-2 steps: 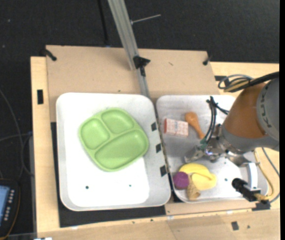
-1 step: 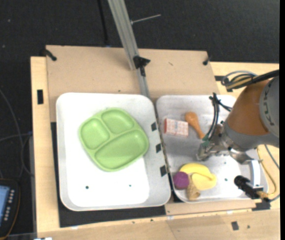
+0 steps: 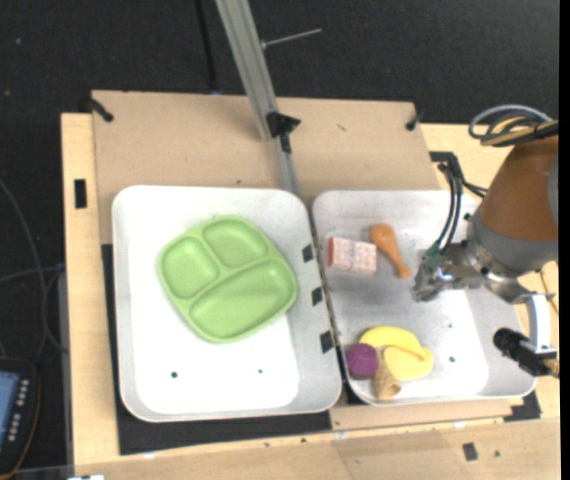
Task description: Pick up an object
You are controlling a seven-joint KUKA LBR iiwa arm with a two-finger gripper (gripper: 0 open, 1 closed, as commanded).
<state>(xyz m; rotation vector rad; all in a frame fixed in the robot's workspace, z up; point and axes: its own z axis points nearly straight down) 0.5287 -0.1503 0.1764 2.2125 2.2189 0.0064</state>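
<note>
Nearest the camera, along the lower edge of the right-hand shallow white bin (image 3: 465, 223), sits a cluster of three things: a round purple ball (image 3: 362, 359), a flat yellow disc-shaped toy (image 3: 397, 349) touching it, and a tan cone-like piece (image 3: 386, 381) lying against the disc's lower side. Farther up the same bin lie a pink-and-white speckled block (image 3: 351, 255) and, just beside it, an orange carrot-shaped toy (image 3: 390, 248) set at a slant, making five loose objects in that bin. The left-hand white bin (image 3: 145, 368) holds one light green plastic plate with three compartments (image 3: 228, 279), turned at an angle, with bare white floor along its lower and left sides. Both bins rest side by side on a tan wooden bench (image 3: 245, 138), which stands on a dark carpeted floor (image 3: 65, 28); a grey metal pole (image 3: 248, 53) slants down toward the seam between the bins. The grey arm with its orange band (image 3: 525, 203) reaches in from the right, and its gripper (image 3: 431, 279) hangs over the open middle of the right bin, near the carrot toy's lower end and apart from the yellow disc. Its tip is small and blurred, perhaps just above the bin floor; how far it is open and whether it grips anything cannot be told.
</note>
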